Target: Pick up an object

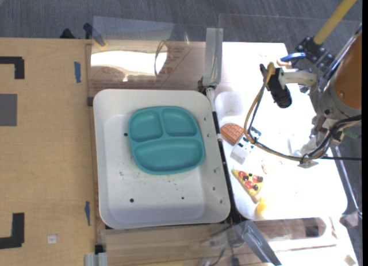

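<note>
Two white bins share the surface: the left bin (115, 201) holds one teal divided plate (165, 139), while in the right bin (322, 201) one toy pizza slice (249, 182), its long axis slanting away from the plate, lies below one waffle-like piece (232, 132), and the jaws' state I cannot tell.

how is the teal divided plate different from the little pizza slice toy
The teal divided plastic plate lies in the left white bin; the small yellow pizza slice toy lies in the right white bin. The plate is far larger. The plate is one plain colour with three compartments; the slice is a wedge with red and dark toppings. Both lie flat, untouched by the gripper.
</note>
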`<move>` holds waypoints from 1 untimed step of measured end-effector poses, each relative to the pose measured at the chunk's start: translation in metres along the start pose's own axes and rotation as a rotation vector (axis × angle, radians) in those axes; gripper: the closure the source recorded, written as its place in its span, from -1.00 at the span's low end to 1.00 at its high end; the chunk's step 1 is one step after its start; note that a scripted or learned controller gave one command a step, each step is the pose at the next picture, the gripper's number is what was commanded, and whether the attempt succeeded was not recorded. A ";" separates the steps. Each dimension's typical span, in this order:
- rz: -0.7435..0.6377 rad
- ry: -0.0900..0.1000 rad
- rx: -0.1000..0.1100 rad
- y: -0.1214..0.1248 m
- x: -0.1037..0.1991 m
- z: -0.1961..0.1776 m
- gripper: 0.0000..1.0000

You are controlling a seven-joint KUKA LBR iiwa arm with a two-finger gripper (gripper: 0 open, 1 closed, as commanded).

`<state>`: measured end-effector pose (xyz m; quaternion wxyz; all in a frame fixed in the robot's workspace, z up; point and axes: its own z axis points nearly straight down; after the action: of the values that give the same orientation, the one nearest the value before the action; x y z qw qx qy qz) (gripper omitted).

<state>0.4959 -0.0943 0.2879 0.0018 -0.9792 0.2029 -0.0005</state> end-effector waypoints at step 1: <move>-0.208 0.001 0.001 0.023 0.014 0.006 1.00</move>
<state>0.4999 -0.1208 0.2813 0.0023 -0.9950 0.1003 -0.0011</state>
